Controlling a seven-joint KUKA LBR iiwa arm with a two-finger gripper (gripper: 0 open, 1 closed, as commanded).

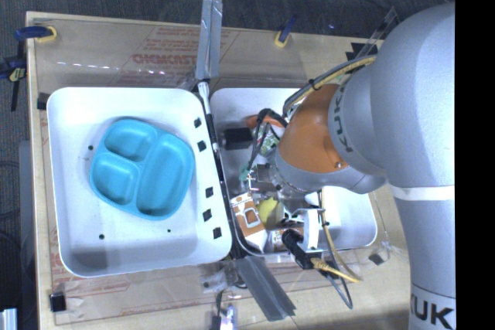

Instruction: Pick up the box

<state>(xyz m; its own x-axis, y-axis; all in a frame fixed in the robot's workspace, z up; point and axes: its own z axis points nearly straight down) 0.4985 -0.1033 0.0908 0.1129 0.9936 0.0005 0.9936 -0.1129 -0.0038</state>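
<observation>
A small orange and white box (247,215) lies at the front left of the right bin (357,217), close to the divider between the bins. A yellow-green rounded object (267,209) sits right beside the box on its right. My gripper (272,201) is low over this corner, reaching down from the orange-banded wrist (309,139), which hides most of it. The box shows next to the gripper, and I cannot make out anything held.
A blue divided plate (143,166) lies in the middle of the left bin (73,108). A black object (236,137) and something orange (252,121) lie at the back left of the right bin. The grey arm covers much of the right bin.
</observation>
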